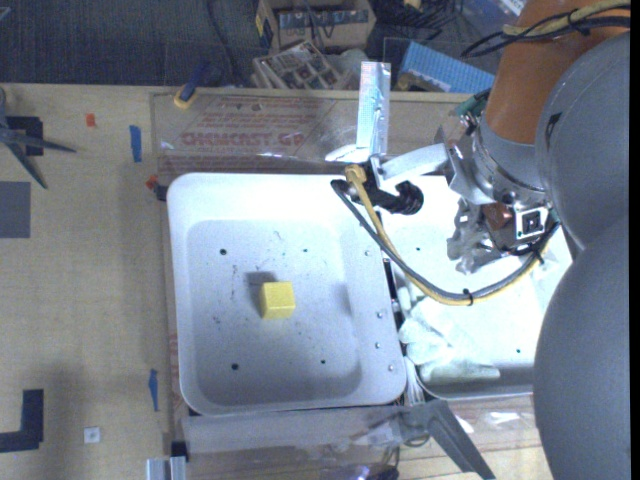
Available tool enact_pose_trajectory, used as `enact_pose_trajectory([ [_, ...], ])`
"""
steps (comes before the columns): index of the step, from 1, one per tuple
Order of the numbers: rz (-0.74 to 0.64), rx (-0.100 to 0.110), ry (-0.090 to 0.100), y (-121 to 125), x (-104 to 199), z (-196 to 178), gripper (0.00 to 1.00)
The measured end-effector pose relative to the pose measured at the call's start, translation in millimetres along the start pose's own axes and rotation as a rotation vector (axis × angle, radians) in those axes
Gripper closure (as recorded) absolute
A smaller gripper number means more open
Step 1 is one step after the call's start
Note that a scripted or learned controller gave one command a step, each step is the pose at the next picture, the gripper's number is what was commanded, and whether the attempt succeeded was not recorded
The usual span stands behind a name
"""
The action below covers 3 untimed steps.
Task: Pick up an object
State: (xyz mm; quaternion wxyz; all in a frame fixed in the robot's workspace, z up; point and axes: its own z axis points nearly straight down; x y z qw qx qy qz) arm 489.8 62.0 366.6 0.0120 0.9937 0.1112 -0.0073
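Gripper (478, 253), finger state indiscernible, over right bin (440, 183); yellow cube (277, 299) well apart to its left, in left bin (200, 208).

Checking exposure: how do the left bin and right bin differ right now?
The left bin reads evenly lit grey-white; the right bin is glaringly bright. The left bin holds a yellow cube; the right bin sits under the arm and gripper. Both are shallow and white.

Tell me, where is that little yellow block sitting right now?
The yellow block lies alone near the middle of the left bin, on its floor. The tool is off to the right, over the right bin, well apart from the block.
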Motion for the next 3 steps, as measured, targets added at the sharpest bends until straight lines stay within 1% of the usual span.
enact_pose_trajectory([
  [3,0.005,-0.018,-0.008,2.7,6.6,-23.7,1.0],
])
